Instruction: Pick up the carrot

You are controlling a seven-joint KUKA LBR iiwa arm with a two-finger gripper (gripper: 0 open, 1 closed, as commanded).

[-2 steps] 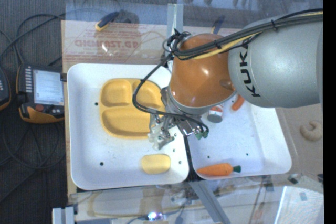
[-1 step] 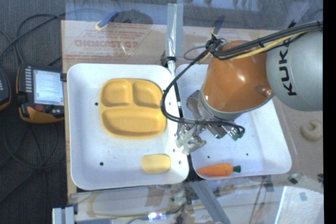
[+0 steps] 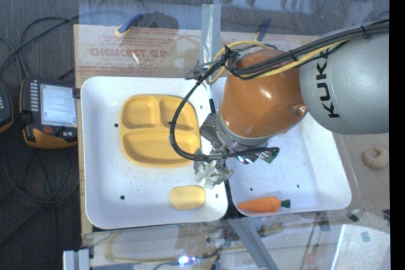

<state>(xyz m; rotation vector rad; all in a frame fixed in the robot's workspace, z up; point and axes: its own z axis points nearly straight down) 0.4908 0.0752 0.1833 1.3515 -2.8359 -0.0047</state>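
Observation:
The orange carrot [image 3: 261,204] with a green tip lies flat near the front edge of the right bin [image 3: 329,190]. My gripper [image 3: 212,172] hangs below the orange wrist band, over the divide between the two bins. It sits up and to the left of the carrot, apart from it. The wrist hides most of the gripper.
A yellow compartment tray [image 3: 152,129] lies in the left bin [image 3: 101,155]. A pale yellow oval piece [image 3: 188,197] rests near that bin's front edge, just below-left of the gripper. Black cables loop off the wrist over the tray. A handheld pendant [image 3: 47,112] sits left of the bench.

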